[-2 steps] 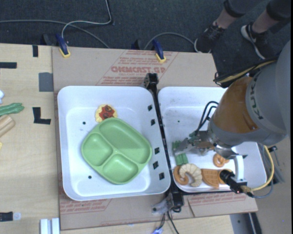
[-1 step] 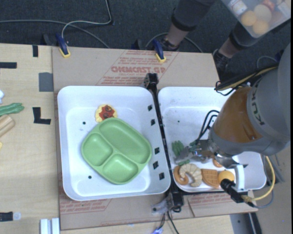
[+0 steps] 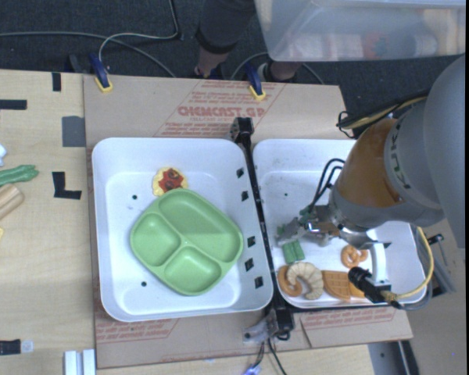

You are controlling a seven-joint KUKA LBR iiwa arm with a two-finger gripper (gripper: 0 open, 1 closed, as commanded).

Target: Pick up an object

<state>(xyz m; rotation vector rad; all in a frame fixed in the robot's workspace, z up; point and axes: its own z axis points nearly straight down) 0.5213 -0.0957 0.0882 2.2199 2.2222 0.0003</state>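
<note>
The hand (image 3: 297,231) hangs low in the right bin (image 3: 285,174) — open or closed I cannot tell — with the small green piece (image 3: 293,251) just nearward of it, long axis running near-to-far

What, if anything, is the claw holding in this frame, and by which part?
It cannot be told. The claw is down in the right bin, just above a small green piece, but the view does not show anything between its tips.
</note>
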